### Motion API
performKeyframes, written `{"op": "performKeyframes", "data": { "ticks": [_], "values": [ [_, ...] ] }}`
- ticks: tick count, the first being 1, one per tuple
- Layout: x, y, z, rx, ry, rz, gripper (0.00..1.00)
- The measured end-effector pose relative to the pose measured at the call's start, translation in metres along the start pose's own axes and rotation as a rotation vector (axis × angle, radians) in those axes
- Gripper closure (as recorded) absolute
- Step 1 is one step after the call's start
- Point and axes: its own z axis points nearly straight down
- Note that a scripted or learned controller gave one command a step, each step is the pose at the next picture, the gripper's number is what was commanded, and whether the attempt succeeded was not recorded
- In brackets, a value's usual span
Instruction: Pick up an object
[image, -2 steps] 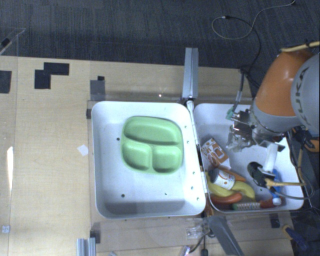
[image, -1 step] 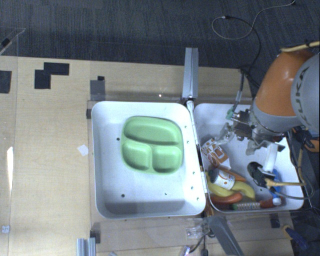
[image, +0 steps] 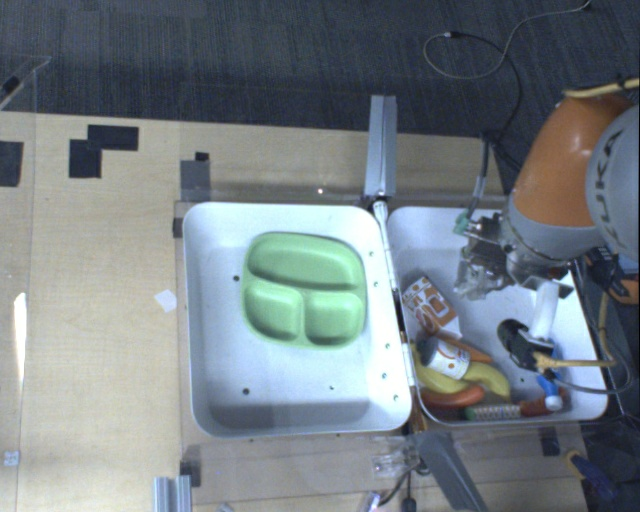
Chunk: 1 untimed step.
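Near edge of right bin (image: 590, 330): curved yellow banana (image: 470, 377), small bottle (image: 447, 352), patterned carton (image: 428, 303) lying heaped. Left bin (image: 215, 330) holding glossy green three-compartment tray (image: 303, 289). Metal end effector (image: 478, 268) hovering above right bin's bare floor, gripping nothing; finger state: cannot tell.

Green divided tray (image: 303, 288) matt plastic; white bins (image: 215, 330) smooth, glossy; bench (image: 100, 300) pale wood.

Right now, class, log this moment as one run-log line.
gripper: above right bin, nothing seen held | green tray: left bin | banana: right bin
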Motion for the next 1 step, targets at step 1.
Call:
{"op": "performKeyframes", "data": {
  "ticks": [1],
  "values": [
    [-0.0239,-0.0048,-0.1498,-0.005,0.002,0.133,1.00]
  ]
}}
